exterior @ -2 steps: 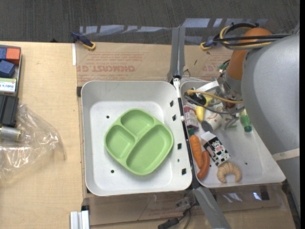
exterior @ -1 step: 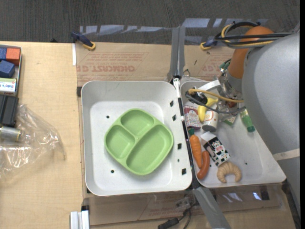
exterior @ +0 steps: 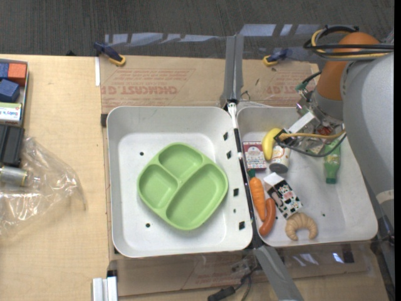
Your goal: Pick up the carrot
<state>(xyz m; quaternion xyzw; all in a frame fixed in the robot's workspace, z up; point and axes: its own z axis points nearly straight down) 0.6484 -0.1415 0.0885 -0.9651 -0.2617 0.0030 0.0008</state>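
On the far left of the counter (exterior: 62, 231) we note blue and red blocks (exterior: 11, 80) at the edge, and below them a crumpled clear bag (exterior: 44, 174).

Next comes the left bin (exterior: 119, 187). A green divided plate (exterior: 182, 185) lies flat in its middle, three compartments up.

The right bin (exterior: 351, 218) sits just beside it, the two rims touching along a central seam. Along this bin's left wall we see a small red-and-white packet (exterior: 253, 156). Below it lies the carrot (exterior: 257, 197), orange, lengthwise down the wall, its lower end touching a red sausage (exterior: 268, 217). Just right of the carrot is a black-and-white spotted carton (exterior: 282, 195), tilted. A croissant (exterior: 301, 227) rests near the front rim. Higher up, a banana (exterior: 270, 143) stands beside a small can (exterior: 280, 160).

Further right, a green bottle (exterior: 332, 165) lies in the bin. The claw (exterior: 308, 138) hangs over the upper part of the bin, between banana and bottle, well apart from the carrot. We cannot tell how its jaws stand; wires and metal parts blur together there. The grey arm (exterior: 376, 105) fills the right side.
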